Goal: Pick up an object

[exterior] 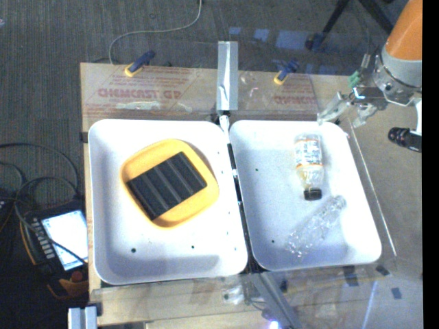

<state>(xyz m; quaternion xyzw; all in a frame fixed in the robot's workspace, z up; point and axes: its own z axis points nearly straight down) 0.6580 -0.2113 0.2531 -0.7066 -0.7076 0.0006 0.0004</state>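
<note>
Two white bins side by side on the surface (158, 94), seen from above at a slant. Left bin (110, 245) holds a yellow tray (137, 166) with a black ribbed pad (168, 182) lying on it, both tilted, sitting upper-center of that bin. Right bin (267, 211) holds a small bottle (309, 157) with a label and a dark cap, lying flat, cap toward the lower edge of the frame, in the bin's upper right part. Just below it, lower right of the bin, lies a clear plastic bottle (314, 226), diagonal, hard to make out against the white. The two bottles are near each other but apart.

Arm enters at the upper right of the frame, orange band (411, 26) above the grey wrist. Gripper (353, 108) hangs above the right bin's upper right corner, near the rim, up and to the right of the labelled bottle, well apart from it. Nothing between the fingers. Fingers look spread, though thin and partly blurred, so how wide is unclear.

Two yellow-blue clamps (139, 63) at the top edge of the surface. A metal strip (227, 74) stands upright between the bins at the top. Cables and a device with a lit screen (58, 235) on the floor, left of the frame.
</note>
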